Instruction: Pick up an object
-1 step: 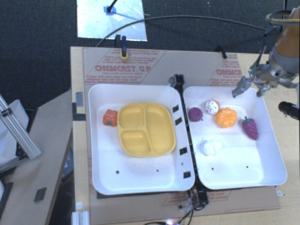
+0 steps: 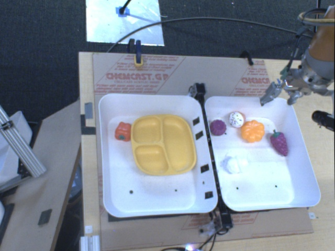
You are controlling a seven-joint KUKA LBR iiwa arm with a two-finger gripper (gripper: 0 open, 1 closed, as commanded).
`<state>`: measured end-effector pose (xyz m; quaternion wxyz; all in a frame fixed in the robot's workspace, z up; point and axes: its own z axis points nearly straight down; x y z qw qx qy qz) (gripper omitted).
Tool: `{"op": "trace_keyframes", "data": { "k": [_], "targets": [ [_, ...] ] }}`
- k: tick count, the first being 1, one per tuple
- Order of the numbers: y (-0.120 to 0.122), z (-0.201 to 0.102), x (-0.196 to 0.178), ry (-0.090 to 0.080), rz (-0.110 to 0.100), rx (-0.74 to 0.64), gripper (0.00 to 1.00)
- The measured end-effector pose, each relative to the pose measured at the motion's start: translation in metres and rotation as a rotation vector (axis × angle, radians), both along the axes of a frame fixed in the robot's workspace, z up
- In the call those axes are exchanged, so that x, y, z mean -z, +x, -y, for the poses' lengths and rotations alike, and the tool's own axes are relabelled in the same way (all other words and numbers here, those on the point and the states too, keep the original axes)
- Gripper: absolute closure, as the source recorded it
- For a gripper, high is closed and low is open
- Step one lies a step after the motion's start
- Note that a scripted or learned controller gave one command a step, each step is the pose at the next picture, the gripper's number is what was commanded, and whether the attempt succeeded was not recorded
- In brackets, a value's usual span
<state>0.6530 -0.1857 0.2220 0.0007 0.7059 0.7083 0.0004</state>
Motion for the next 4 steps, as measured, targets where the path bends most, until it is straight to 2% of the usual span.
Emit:
{"op": "trace_keyframes", "data": {
  "k": [2,3,4],
  "targets": [
    [-0.009,-0.003,0.122,0.001,-0.002,0.002,0.0],
    [-0.008,-0.004,0.137,0.0,0.0,-0.001,0.0],
    [-0.007,-0.004,0.125,-0.001,0.005,-0.002,1.0]
  ]
}}
